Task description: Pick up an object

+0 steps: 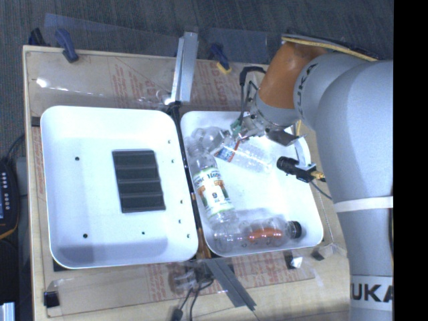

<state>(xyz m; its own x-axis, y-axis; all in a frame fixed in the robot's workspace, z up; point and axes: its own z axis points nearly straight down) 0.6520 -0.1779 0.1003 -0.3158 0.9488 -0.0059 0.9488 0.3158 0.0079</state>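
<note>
Two shallow white bins sit side by side on the bench in the camera view, and the right bin (309,209) carries everything we might lift. Along its left wall lies a clear bottle with a white label (211,190), neck towards the far edge; along its near edge lies a second clear bottle with a dark cap (264,231), something orange-red showing through its middle; near the far left corner is a third clear bottle (246,154), crumpled-looking, with a red and blue label. The left bin (67,179) holds a dark ribbed block (138,180) at its centre. Our gripper (242,130) hangs over the far edge of the right bin, just above the third bottle, but the wrist hides its tips, so we cannot tell whether it is apart or together, nor whether it touches the plastic. We judge these bottles light, thin-walled and slippery, likely to dent or roll under a pinch. We would take the nearest one across its body at the label, where the sides look least crushed, squeezing gently and squarely so it does not squirt out sideways.
</note>
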